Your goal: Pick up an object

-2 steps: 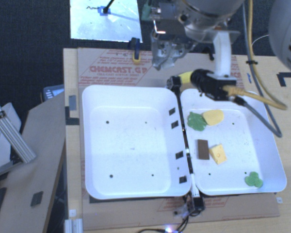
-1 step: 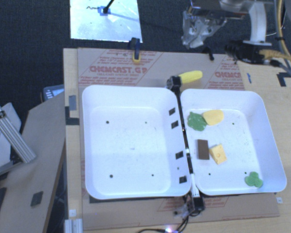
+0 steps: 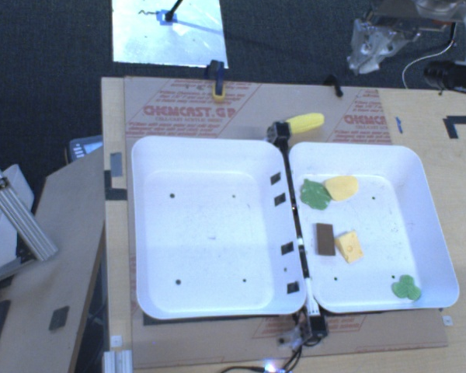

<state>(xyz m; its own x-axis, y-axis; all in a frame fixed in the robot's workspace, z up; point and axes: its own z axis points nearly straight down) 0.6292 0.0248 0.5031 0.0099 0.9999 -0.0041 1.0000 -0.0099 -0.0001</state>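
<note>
The right bin (image 3: 427, 208) holds several small items. A green leafy piece (image 3: 316, 194) touches a pale yellow piece (image 3: 342, 187) near its back left. A brown block (image 3: 325, 238) lies beside a yellow wedge (image 3: 349, 247) in the middle. A small green piece (image 3: 406, 287) sits at the front right corner. My gripper (image 3: 366, 53) hangs high at the top right, beyond the bench's back edge and well away from both bins, with nothing visibly in it.
The left bin (image 3: 210, 224) lies beside the right one, joined by black clips. A yellow-handled tool (image 3: 303, 123) rests behind the bins. A blue and yellow clamp (image 3: 217, 80) and a shiny metal plate (image 3: 168, 22) are at the back left.
</note>
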